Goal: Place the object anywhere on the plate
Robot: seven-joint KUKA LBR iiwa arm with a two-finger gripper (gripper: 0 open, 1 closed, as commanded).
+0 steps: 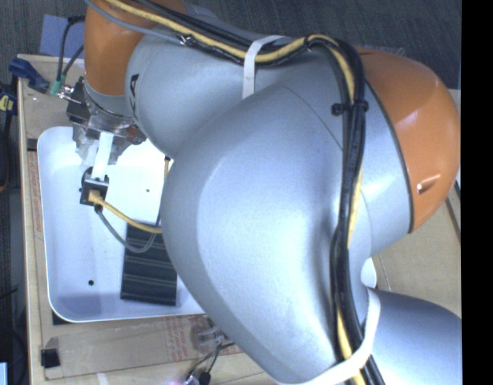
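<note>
Arm: grey casing with an orange band, covering the view from 12 through 6 o'clock.

End effector: positioned over the white bin, at the bin's 12 o'clock end. Whether it is open or closed cannot be told, and nothing is seen in its hold.

Dark ribbed slab: lies flat on the bin floor toward the bin's 6 o'clock end, at 5 o'clock from the end effector and well apart from it. Its 3 o'clock edge is hidden under the arm.

Small dark speck: on the bin floor at 9 o'clock from the slab.

Surface: wooden, showing beyond the bin's 6 o'clock rim.
</note>
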